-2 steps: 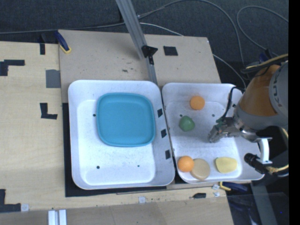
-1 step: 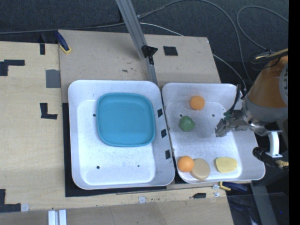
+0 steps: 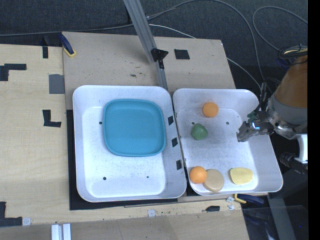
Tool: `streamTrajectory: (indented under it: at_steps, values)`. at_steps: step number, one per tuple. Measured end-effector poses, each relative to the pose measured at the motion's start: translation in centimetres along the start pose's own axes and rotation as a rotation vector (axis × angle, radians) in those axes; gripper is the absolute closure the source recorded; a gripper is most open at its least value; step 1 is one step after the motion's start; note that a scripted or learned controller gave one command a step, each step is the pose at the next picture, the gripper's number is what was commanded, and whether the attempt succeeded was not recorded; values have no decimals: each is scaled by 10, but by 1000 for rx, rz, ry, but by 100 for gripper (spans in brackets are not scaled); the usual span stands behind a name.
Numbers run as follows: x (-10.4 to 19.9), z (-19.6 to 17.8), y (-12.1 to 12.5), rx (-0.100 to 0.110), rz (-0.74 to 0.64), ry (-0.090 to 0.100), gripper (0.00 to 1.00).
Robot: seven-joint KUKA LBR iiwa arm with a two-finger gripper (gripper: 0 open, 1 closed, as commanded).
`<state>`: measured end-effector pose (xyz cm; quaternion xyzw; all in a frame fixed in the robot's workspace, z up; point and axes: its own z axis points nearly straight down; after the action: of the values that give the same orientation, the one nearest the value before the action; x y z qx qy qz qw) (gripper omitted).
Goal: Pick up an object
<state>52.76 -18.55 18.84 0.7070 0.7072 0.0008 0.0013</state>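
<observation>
The end effector [image 3: 246,132], whose opening I cannot tell, hangs at the right bin's [image 3: 270,176] right side, with the green object [image 3: 199,132] directly to its left.

Single fixed camera, high above bench [image 3: 30,109], slanted down, both bins [image 3: 85,184] framed

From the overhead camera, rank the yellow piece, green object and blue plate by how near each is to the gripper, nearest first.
Measured from the gripper at the right bin's right wall:
1. Yellow piece, right bin's near right corner, just nearer than the green one.
2. Green object, middle of the right bin, level with the gripper.
3. Blue plate, in the left bin.
</observation>
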Motion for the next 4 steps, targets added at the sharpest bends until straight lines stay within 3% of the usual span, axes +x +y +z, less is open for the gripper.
streamTrajectory:
  at_steps: [1,4]
  values:
    - [5,-58,8,-2,-1,0,100]
    - [180,-50,53,3,-5,2,100]
